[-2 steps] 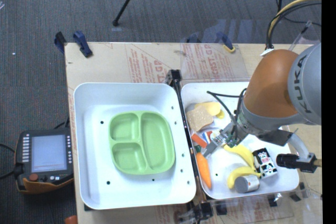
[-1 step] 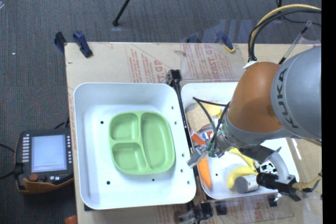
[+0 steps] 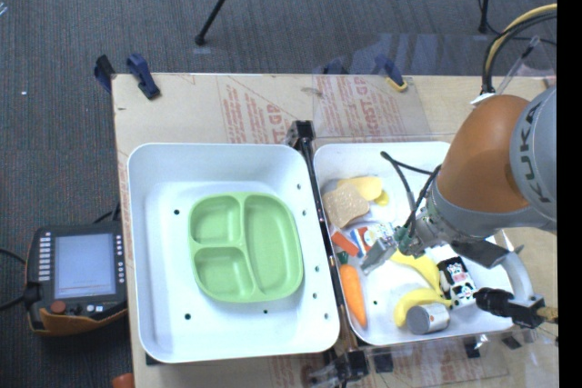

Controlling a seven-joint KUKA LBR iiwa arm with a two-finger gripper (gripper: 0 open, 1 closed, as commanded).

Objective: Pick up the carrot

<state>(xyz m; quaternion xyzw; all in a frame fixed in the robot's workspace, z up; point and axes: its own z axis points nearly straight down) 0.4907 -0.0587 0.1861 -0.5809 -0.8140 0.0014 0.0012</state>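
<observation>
The gripper [image 3: 382, 252] is seen low inside the right bin [image 3: 411, 152], at the end of the grey arm [image 3: 496, 168] that reaches in from three o'clock. Its jaws point toward nine o'clock; whether they are apart or together cannot be told, since they are small and seen against cluttered items. Nothing can be made out between them.

The carrot [image 3: 353, 293] lies at about seven o'clock of the gripper, near it but apart from it, along the left wall of the right bin, with its length running from twelve to six o'clock. Just above the carrot, at nine o'clock of the gripper, a small red and white item [image 3: 350, 241] is seen. At eleven o'clock of the gripper a tan slice of bread [image 3: 346, 203] rests, with a pale yellow item [image 3: 368, 187] touching it at one o'clock.

At four o'clock of the gripper a banana [image 3: 420, 284] is curved across the bin floor, and a silver can [image 3: 426, 318] lies just beside its lower end. A black and white toy [image 3: 456, 279] is seen at three o'clock of the banana.

In the left bin [image 3: 155, 286] a green divided plate [image 3: 245, 247] is set near the middle.
</observation>
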